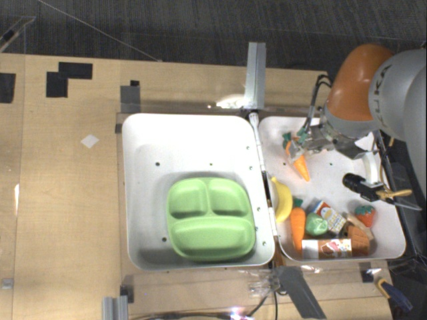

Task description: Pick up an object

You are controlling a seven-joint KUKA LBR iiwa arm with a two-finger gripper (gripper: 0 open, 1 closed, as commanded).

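The arm [393, 92] is cut off by the right edge of the frame, and its bulk hides the upper right corner of the right bin [333, 172]. The gripper [301, 143] sits low in the upper left of that bin, a small dark tangle. Whether it is wide or narrow cannot be told, nor whether it grips anything.

Just below it lies the small carrot [303, 169]. Its upper end is touching or under the gripper, too blurred to say which. Its long axis runs from upper left to lower right, with the tip pointing lower right. A green scrap [287, 139] at the gripper's left is too small to name.

Lower in the same bin a banana [283, 202], a big carrot [297, 225] and a box [325, 248] crowd together, partly overlapping. The left bin [153, 145] holds a green plate [210, 217].
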